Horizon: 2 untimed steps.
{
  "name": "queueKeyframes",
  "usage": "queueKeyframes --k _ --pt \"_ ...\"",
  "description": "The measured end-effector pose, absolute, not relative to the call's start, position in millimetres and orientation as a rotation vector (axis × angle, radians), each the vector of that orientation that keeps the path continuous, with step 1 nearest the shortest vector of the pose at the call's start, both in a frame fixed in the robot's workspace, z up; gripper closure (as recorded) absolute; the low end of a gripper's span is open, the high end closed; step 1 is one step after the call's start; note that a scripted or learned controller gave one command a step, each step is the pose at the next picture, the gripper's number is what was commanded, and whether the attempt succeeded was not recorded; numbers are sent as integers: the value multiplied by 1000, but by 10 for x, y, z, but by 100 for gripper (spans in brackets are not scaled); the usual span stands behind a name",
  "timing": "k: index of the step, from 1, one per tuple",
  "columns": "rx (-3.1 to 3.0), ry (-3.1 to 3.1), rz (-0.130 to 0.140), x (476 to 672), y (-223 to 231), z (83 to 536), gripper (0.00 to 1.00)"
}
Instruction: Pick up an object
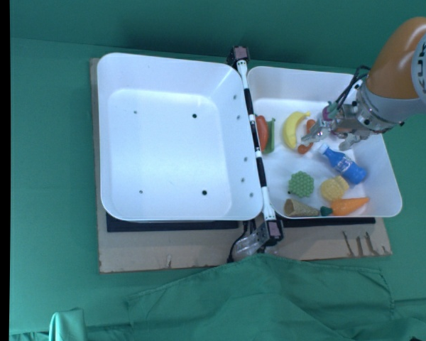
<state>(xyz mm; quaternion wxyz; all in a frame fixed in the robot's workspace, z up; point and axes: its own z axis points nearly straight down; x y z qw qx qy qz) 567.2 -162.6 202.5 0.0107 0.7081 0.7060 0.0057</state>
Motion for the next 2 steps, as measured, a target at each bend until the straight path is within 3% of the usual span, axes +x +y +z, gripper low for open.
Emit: queueKeyframes --k 1,2 --pt "2216 2199 16 5665 -1638 2115 100" --pt "2219 2210 6 5606 -1706 2616 100"
